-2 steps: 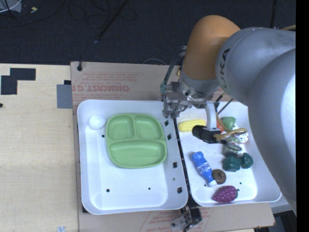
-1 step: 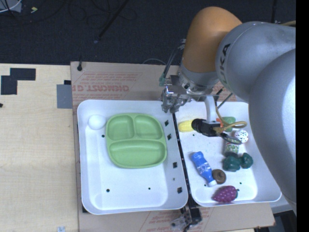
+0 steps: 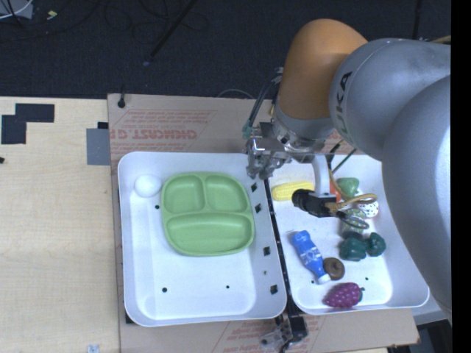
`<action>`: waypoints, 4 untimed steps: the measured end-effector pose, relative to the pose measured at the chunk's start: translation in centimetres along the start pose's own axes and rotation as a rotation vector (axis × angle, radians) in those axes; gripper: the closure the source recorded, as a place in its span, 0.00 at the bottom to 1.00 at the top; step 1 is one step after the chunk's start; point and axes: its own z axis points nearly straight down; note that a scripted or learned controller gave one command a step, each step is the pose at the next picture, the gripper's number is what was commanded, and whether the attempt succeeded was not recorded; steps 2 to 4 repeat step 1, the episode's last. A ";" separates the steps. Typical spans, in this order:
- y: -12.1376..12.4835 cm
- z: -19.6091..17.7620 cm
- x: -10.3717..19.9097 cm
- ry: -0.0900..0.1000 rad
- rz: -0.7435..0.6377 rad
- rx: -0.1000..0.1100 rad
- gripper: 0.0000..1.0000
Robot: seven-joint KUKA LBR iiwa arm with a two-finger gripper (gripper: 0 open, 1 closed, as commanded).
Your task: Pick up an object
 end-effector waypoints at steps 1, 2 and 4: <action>-0.4 0.5 -0.5 0.000 0.000 0.000 1.00; -0.4 0.5 -0.5 0.000 0.000 0.000 1.00; -0.4 0.5 -0.5 0.000 0.000 0.000 1.00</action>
